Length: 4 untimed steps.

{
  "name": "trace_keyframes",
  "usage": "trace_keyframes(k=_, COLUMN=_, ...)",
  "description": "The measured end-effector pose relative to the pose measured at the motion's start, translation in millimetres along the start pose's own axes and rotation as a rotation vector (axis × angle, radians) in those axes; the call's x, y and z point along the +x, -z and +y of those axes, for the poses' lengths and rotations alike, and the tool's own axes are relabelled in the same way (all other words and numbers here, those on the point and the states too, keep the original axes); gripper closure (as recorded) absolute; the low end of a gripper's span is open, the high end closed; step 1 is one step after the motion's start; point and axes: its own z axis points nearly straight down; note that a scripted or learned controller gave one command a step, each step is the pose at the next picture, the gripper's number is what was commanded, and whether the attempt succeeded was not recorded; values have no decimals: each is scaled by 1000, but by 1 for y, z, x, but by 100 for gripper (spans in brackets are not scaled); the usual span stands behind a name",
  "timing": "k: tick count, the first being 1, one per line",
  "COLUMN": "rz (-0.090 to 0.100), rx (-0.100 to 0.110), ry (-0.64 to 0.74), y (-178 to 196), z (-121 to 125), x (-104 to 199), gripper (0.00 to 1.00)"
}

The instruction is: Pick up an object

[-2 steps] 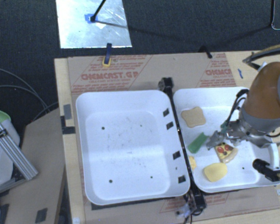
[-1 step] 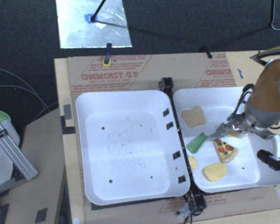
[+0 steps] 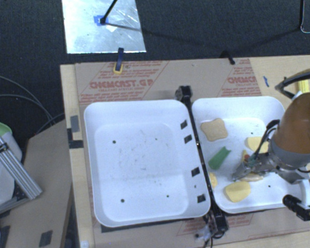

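Bins of smooth white plastic sit side by side; the right bin point(image 3: 271, 106) holds a tan toast-shaped slab point(image 3: 214, 129), a yellow rounded piece point(image 3: 238, 192) and a green wedge point(image 3: 219, 157). Gripper point(image 3: 246, 168) hangs low among them, finger state impossible to tell

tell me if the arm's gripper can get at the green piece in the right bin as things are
Probably yes. The green piece lies open on the right bin floor, nothing on top of it, and the gripper hangs low just to its right. The bin's dividing wall close on its left could crowd the fingers.
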Motion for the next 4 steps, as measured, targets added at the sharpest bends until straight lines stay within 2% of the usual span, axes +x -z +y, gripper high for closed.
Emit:
trace_keyframes(k=1, rz=0, rx=-13, ry=12, y=2, z=87, x=64, gripper=0)
trace_keyframes(k=2, rz=-5, rx=-8, ry=-2, y=2, z=95, x=8, gripper=0)
trace_keyframes(k=3, rz=-1, rx=0, ry=0, y=0, z=25, x=29, gripper=0)
trace_keyframes(k=4, rz=-3, rx=-8, ry=2, y=12, z=29, x=28, gripper=100)
